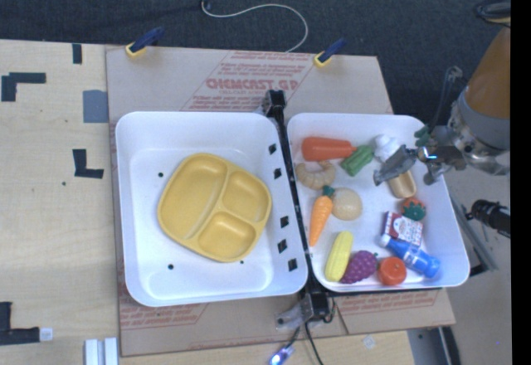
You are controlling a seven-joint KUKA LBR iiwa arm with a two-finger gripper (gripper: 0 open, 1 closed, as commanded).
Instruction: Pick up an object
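Cardboard covers the bench point(50, 214) under two white bins. Left bin point(133, 214), far from the gripper, holds a yellow tray point(214, 206). Right bin point(452, 214) holds toy food. Gripper point(411, 166) hangs over it, fingers spread, gripping nothing; a tan piece point(403, 185) just beneath, carrot point(319, 218) and corn point(338, 255) further left

Arm reaches in from the right; gripper point(412, 166) fingers seemingly spread (blurred).
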